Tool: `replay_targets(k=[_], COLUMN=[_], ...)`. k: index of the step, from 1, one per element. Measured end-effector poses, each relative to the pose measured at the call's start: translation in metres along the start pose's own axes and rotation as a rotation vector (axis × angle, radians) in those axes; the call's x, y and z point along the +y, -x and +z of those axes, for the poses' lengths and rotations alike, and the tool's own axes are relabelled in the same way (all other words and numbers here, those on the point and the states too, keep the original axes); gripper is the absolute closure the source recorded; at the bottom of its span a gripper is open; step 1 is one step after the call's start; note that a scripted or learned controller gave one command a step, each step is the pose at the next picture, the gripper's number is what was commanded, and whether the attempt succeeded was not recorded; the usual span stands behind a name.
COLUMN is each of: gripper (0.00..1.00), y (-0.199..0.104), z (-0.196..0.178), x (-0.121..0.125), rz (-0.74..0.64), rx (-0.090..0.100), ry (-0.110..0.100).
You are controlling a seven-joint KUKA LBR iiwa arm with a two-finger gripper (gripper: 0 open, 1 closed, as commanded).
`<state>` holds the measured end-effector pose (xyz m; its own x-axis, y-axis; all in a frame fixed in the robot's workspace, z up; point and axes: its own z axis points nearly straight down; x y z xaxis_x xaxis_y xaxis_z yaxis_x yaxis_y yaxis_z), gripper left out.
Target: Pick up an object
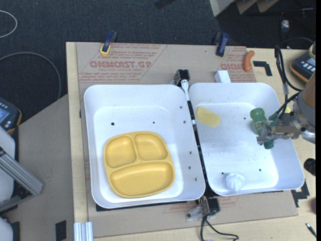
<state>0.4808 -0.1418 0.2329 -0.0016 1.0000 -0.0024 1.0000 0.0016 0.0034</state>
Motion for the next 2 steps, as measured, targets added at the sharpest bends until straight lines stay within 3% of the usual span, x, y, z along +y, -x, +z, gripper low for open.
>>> replay_targets(k=[2], gripper=[1.0], y=[0.0], z=[-0.02], x=[0.002], rz=[-0.002], rx=[-0.004], ry=[0.006])
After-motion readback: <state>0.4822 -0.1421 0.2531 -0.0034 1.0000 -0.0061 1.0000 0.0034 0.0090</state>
